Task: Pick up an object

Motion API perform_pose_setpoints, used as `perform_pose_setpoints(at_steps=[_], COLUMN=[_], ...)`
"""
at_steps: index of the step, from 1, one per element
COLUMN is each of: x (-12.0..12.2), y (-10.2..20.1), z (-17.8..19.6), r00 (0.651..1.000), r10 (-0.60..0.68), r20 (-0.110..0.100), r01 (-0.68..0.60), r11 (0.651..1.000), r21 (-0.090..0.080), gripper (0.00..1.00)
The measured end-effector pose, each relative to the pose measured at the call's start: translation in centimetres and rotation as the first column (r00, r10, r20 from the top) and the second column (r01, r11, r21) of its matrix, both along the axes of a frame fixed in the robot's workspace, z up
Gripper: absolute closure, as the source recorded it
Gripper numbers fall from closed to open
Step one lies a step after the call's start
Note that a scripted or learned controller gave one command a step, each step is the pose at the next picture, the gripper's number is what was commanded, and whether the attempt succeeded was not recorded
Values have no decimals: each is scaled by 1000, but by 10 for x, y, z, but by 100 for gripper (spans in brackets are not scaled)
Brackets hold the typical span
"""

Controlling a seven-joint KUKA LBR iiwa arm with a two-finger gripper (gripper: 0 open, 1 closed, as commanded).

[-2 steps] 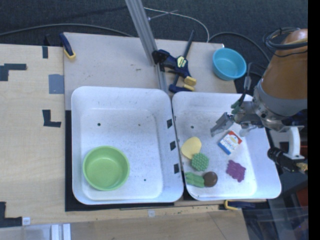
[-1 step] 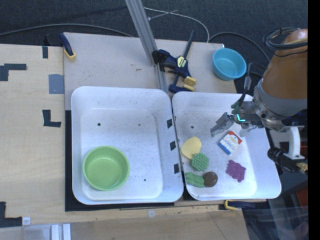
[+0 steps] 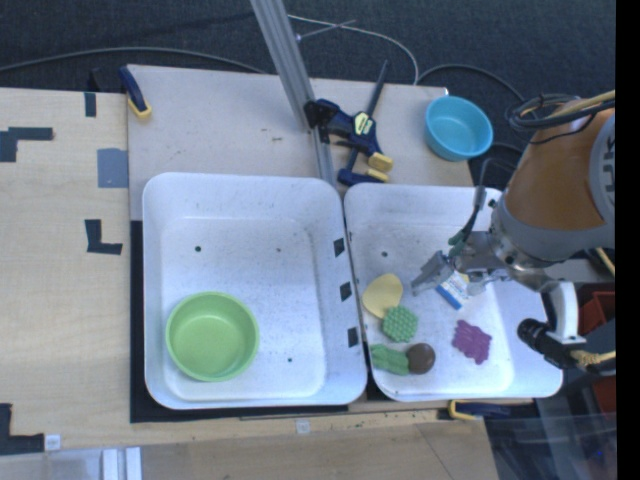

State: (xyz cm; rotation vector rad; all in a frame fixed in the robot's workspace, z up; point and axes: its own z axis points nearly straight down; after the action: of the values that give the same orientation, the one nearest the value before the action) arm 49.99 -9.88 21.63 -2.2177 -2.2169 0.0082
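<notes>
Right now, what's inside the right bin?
The right bin holds a yellow piece, a green waffle piece, a green piece, a brown ball and a purple piece. The gripper and arm cover its far right part.

— Where is the arm?
— It comes in from the right, orange band above grey wrist, bent down and leftward.
— And the end effector?
— Low, pointing left, its dark fingers angled down and slightly apart, with nothing visible between them
</notes>
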Motion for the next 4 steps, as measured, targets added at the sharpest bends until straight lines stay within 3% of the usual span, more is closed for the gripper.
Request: perform_pose_setpoints(at_steps=[2,3,4], x=[1,2,2], y=[-6,-5,1], z=[-114,-101,-58], r00=[1000,1000,1000], r10=[0,1,2], r20=[-1,2,9], r01=[0,-1,-2], r11=[1000,1000,1000], r21=[1,1,-1], gripper=[0,100,100])
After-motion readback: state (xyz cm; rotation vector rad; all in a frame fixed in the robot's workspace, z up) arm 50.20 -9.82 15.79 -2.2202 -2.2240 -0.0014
